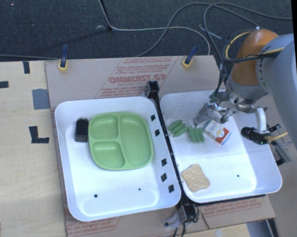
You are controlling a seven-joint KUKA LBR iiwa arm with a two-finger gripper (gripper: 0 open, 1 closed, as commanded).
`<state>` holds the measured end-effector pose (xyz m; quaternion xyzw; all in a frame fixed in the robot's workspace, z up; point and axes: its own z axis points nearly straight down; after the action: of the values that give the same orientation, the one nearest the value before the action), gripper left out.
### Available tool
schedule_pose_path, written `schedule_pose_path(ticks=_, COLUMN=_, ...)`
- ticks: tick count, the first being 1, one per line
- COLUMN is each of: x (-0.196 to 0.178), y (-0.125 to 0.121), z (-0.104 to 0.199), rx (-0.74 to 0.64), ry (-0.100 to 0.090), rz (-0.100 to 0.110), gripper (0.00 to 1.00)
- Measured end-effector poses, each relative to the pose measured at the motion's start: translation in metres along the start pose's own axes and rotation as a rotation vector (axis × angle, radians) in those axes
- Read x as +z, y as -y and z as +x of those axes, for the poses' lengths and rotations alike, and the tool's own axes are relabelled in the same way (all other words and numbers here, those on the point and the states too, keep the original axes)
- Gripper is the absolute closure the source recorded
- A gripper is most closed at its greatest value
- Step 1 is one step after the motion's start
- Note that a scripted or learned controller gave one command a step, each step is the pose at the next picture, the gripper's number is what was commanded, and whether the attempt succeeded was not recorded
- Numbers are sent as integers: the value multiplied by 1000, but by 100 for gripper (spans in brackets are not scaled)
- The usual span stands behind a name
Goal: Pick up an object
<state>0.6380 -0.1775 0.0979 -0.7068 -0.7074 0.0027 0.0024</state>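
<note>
Objects are spread over two white bins, and the divider (163, 140) between the bins is taken as the landmark. Just right of the divider, in the right bin (246, 171), green bean-like pieces (187, 131) are seen, with a small red and white packet (218, 133) beyond them, farther from the divider. A tan flat piece (195, 177) lies close to the divider, nearer the front. Left of the divider, in the left bin (77, 194), a green sectioned plate (121, 140) is set, with a small black item (81, 130) touching its far side. The gripper (213, 112) is held low above the packet; whether it is spread or closed cannot be told.
</note>
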Motion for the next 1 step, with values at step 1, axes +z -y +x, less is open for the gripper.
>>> schedule_pose_path(ticks=1, x=13, y=-1, z=1, rx=-2, ry=2, rz=-7, gripper=0)
